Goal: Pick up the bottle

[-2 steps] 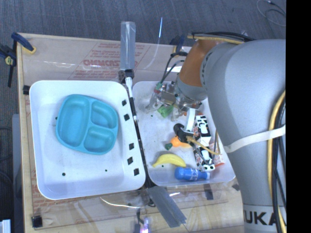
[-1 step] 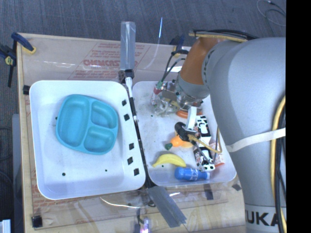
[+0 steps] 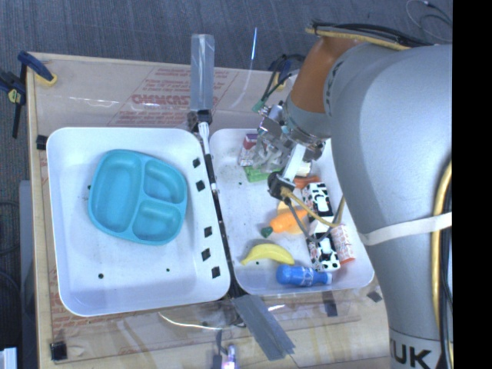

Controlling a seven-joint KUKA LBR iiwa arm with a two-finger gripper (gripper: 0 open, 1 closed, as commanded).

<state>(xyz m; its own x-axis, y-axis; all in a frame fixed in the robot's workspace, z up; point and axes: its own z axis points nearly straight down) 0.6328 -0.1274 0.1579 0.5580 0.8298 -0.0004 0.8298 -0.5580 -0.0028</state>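
Blue cylindrical bottle (image 3: 304, 275) lies sideways at the smooth white right bin's (image 3: 238, 210) near edge, just beside a curved yellow banana (image 3: 267, 254). Gripper (image 3: 263, 146) sits over the far end, grip state undeterminable.

A single camera is fixed above the pale board-topped bench (image 3: 115, 91) and is tilted downward at a slant. From moderate height, both shallow white plastic bins are taken in whole: the left bin (image 3: 65, 229) and the right bin (image 3: 234, 198). The view's right side is entered by the bulky grey arm with an orange band (image 3: 384, 129), seen nearest the lens.
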